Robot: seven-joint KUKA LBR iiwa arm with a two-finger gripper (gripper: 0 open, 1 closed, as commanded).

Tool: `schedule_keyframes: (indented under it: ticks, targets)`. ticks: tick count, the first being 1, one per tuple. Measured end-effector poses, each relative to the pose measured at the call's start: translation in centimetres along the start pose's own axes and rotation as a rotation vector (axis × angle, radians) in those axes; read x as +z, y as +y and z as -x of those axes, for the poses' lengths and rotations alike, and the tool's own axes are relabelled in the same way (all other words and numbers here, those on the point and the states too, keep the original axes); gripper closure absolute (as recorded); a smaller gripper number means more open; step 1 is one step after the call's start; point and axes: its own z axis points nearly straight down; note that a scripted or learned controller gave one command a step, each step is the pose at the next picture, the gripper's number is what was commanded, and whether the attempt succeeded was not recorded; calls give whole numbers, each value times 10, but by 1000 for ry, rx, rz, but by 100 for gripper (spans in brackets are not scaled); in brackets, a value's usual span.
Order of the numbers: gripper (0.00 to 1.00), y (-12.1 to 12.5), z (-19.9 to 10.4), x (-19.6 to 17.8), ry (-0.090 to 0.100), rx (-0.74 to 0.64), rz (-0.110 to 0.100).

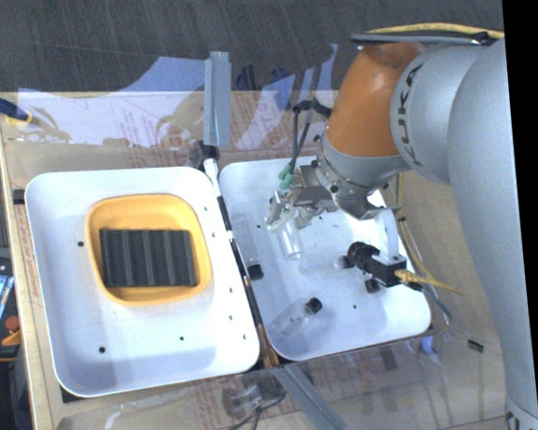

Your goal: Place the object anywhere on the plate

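Here the jaws [286, 219] hang low over the right bin [248, 192]; how far open they stand, I cannot tell. One clear bottle [297, 322] with a black cap lies near that bin's front edge. One yellow plate [150, 245] with a dark ribbed centre rests in the left bin [65, 340] on the tabletop [102, 130]

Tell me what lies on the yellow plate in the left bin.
A dark ribbed rectangular slab lies flat on the yellow plate, covering its middle; whatever is beneath the slab is hidden. The plate's rim shows all round.
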Motion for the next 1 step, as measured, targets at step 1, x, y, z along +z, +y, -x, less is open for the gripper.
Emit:
schedule_keyframes:
  ticks: [1]
  targets:
    - [100, 25, -61, -21, 0, -206, -1]
